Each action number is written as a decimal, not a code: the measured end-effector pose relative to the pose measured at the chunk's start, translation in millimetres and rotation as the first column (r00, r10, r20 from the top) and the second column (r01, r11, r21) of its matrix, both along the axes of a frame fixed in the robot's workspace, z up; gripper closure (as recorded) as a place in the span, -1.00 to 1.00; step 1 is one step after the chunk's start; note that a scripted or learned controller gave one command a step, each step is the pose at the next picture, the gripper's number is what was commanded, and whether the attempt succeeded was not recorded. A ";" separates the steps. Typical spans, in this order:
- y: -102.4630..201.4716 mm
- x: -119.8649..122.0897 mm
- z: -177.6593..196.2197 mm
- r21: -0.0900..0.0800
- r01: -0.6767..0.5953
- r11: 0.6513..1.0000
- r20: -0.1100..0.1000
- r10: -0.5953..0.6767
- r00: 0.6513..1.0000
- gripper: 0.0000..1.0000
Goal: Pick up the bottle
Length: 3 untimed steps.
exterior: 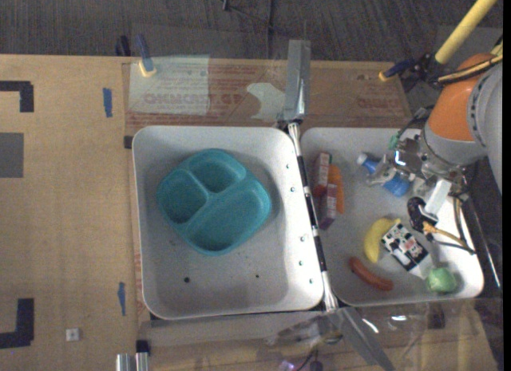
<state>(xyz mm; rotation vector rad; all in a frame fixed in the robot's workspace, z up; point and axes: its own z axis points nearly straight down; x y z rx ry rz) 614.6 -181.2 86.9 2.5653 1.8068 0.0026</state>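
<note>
Two shallow white bins sit side by side; the left bin [152, 282] holds a big teal divided plate [214, 200], smooth moulded plastic with rounded compartments; the right bin [345, 282] carries the clutter. The grey arm [467, 118] with its orange band comes in from the right, and the gripper [394, 171] hangs at the bin's upper right part; whether its fingers are open or closed I cannot tell, the wrist hardware masks them. Right there, touching or just under the claw, lies the bottle [382, 171]: small, blue and white, lying down, long axis running roughly left-up to right-down, its pale cap end toward the left; so the grasp, I'd judge, wants the fingers set across that axis. Smaller things now: a yellow banana [377, 238], curved and matte; a red sausage [370, 274]; a green ball [441, 279]; slim packets [326, 186] along the left wall.
</note>
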 end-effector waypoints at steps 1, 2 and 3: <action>0.8 -0.2 11.2 -0.002 -0.004 1.000 -0.004 0.004 1.000 1.00; -20.6 -49.4 79.2 0.002 0.177 0.984 -0.004 -0.177 0.984 1.00; 44.1 -4.5 142.1 0.002 0.312 0.950 -0.003 -0.312 0.950 1.00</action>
